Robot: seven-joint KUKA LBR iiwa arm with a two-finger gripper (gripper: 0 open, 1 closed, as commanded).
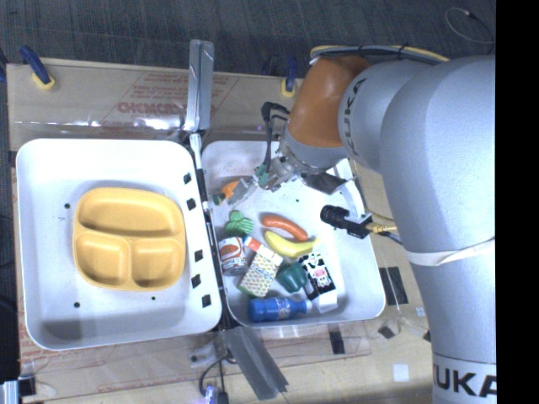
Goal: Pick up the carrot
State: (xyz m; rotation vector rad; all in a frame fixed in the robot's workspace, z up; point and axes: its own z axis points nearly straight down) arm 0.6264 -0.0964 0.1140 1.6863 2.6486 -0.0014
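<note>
Camera view: the gripper [249, 185] is positioned low over the upper left part of the right bin [362, 301], at the end of the grey arm [421, 141]. The carrot [226, 192] is located at the bin's left wall, touching or just beside the fingertips. Whether the fingers are open or closed cannot be told, nor whether the carrot is gripped. Below are seen a green toy [239, 223], a red sausage [284, 224], a banana [289, 244] and a blue bottle [278, 309]. A yellow divided tray [128, 236] is held in the left bin [42, 310]
</note>
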